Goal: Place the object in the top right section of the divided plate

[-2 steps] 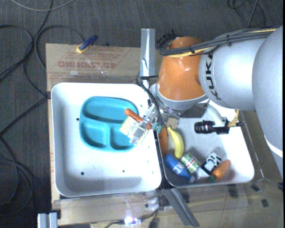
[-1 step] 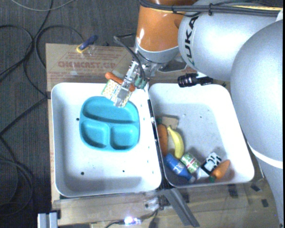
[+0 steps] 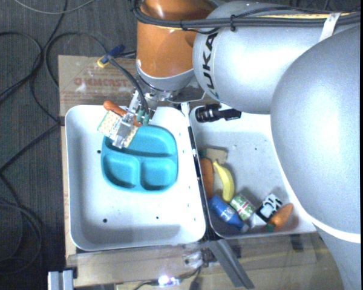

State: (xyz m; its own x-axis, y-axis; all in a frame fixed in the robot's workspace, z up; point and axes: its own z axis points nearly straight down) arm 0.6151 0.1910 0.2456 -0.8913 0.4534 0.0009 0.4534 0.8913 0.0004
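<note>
Camera: I have one fixed view, mounted above the worktop (image 3: 72, 77) and looking down at a slant.
Facing: it takes in both bins side by side, the left bin (image 3: 85, 222) and the right bin (image 3: 263, 141), with dark floor and cables along the left and top.
Nearness: close enough that the arm (image 3: 290, 77), entering from the right, covers much of my upper and right frame.
Coverage: the left bin is seen whole; the right bin is partly hidden by the arm.

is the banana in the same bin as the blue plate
No, the banana lies in the right bin among other items, while the plate sits in the left bin.
</note>
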